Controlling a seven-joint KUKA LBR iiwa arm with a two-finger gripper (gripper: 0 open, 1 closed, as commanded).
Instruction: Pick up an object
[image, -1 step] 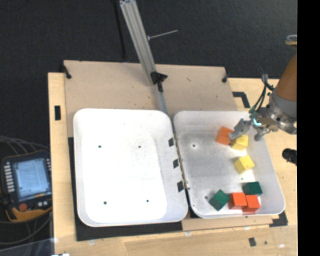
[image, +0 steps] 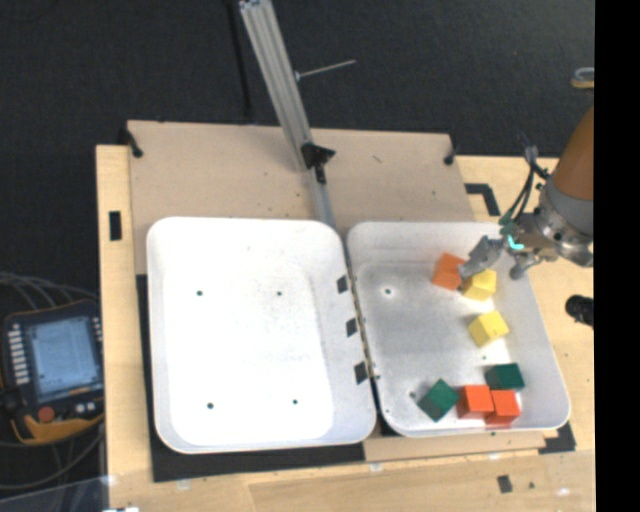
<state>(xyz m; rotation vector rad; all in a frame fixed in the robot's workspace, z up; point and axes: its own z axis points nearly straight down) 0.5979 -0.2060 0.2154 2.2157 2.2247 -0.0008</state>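
My gripper (image: 500, 262) hangs over the upper right part of the right bin (image: 400, 330), its two fingers spread open with nothing between them. A yellow block (image: 480, 286) lies just below and left of the fingertips, touching an orange block (image: 448, 270) on its left. One finger (image: 483, 252) reaches toward the orange block. Lower down lies a second yellow block (image: 488, 327). Near the bin's front edge are a green block (image: 436, 398), another green block (image: 505, 377) and two orange blocks (image: 477, 400) side by side.
The left bin (image: 250, 330) sits beside the right one, joined at a hinged middle edge (image: 355, 320). A slanted metal pole (image: 290, 100) rises behind the bins. A handheld control pendant (image: 55, 360) rests off the bench at far left.
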